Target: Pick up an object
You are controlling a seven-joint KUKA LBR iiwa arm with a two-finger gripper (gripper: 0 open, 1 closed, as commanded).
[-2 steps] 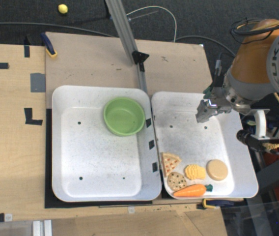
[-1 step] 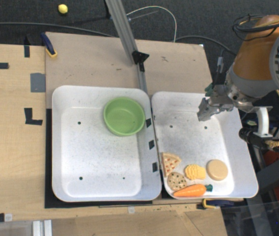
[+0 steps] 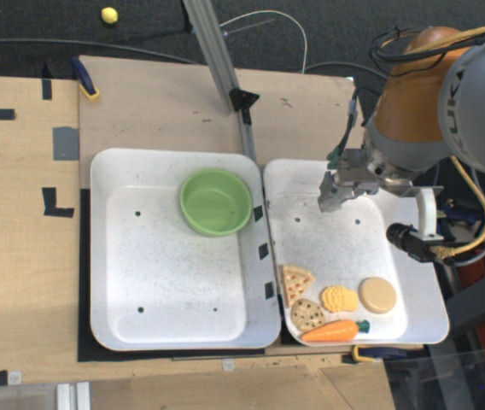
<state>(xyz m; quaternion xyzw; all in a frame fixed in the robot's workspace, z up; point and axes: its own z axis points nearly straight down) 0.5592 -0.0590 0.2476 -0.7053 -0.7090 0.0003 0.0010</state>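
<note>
The right bin holds several toy foods along its near edge: a pizza slice, a chocolate-chip cookie, a yellow corn piece, a tan round bun and an orange carrot. A green bowl sits at the back right of the left bin. My gripper hangs over the back of the right bin, well away from the toy foods, and nothing shows between its fingers.
A grey pole slants down to the gap between the bins. Cables loop behind the right bin. A small yellow ball lies on the dark floor at the far left. Black tape marks dot the wooden bench on the left.
</note>
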